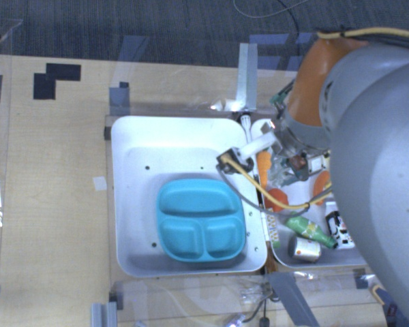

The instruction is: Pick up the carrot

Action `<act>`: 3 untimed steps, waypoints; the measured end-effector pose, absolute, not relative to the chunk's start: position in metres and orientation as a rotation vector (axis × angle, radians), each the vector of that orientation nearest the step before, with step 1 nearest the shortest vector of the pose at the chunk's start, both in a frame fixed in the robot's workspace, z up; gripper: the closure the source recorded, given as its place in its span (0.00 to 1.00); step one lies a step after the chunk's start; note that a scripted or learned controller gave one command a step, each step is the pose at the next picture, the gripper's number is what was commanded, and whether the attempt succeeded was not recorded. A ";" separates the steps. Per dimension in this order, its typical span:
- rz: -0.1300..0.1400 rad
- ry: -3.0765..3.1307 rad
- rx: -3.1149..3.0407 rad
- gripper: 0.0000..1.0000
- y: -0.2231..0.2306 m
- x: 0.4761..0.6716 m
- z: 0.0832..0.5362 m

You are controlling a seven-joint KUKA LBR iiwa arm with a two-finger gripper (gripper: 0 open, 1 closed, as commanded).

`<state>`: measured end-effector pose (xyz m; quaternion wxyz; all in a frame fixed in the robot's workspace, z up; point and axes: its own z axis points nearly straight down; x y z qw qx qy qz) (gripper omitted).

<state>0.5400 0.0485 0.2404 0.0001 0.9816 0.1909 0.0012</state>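
Observation:
The carrot is an orange, elongated piece lying along the left wall of the right bin, partly covered by the arm's hardware. My gripper hangs low over the right bin, just right of the carrot and very close to it. Whether it touches the carrot cannot be made out. A yellow cable loops from the wrist across the divider between the bins. The big grey arm with its orange band hides most of the right bin.
A blue divided plate lies in the left bin. In the right bin's front sit a green bottle, a silver can, a reddish-orange round item and a black-and-white object.

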 end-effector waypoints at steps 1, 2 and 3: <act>0.007 0.328 3.124 1.00 -0.034 0.530 0.278; 0.002 0.322 3.125 1.00 -0.099 0.487 0.268; 0.002 0.328 3.125 1.00 -0.143 0.488 0.251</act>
